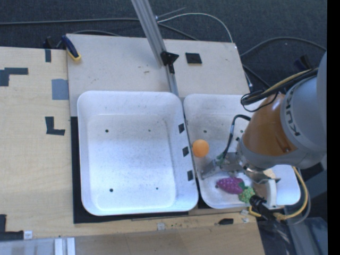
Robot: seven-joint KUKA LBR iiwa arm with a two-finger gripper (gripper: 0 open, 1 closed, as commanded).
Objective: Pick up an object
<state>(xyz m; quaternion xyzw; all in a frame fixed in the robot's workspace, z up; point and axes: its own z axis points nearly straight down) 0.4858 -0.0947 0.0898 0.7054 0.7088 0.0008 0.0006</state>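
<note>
In the right bin (212, 110) an orange ball (200, 148) rests close to the left wall. A purple bunch of grapes (229, 184) lies near the bin's front edge, with a small green object (247, 195) just to its right. My gripper (213, 167) is down inside this bin, between the ball and the grapes, a little below and right of the ball. Nothing can be seen held in it. The grey arm with its orange band (268, 134) covers the right part of the bin.
The left bin (130, 102) stands beside the right one, sharing a middle wall with black clips (185, 151). A slanted metal pole (154, 33) rises behind the bins. Cables run near the arm at the right.
</note>
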